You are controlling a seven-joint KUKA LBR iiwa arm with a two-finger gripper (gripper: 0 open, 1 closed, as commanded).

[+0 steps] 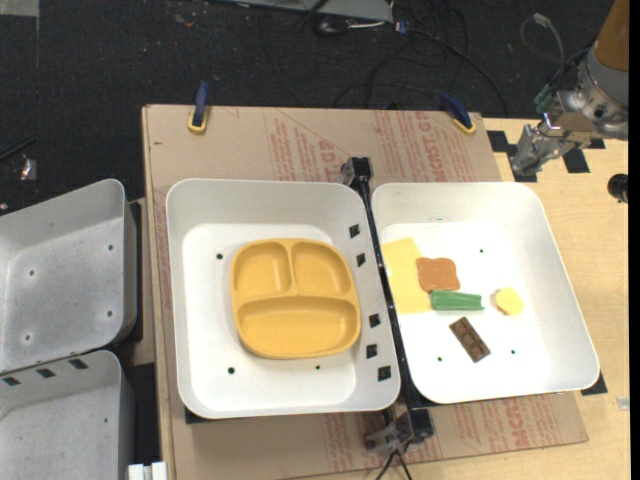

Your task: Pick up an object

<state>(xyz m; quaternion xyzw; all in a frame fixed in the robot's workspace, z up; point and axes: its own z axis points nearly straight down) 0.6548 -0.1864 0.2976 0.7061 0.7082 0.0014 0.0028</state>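
While the small objects (455, 303) are clustered mid-floor in the right bin (560, 298), clear of its walls, the claw (535, 150) is held outside the bin's far right corner; its state cannot be told.

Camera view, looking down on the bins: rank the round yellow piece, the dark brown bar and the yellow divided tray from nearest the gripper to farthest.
From the gripper, off the right bin's far right corner:
1. Round yellow piece, right side of the right bin.
2. Dark brown bar, closer to that bin's near edge.
3. Yellow divided tray, in the left bin.
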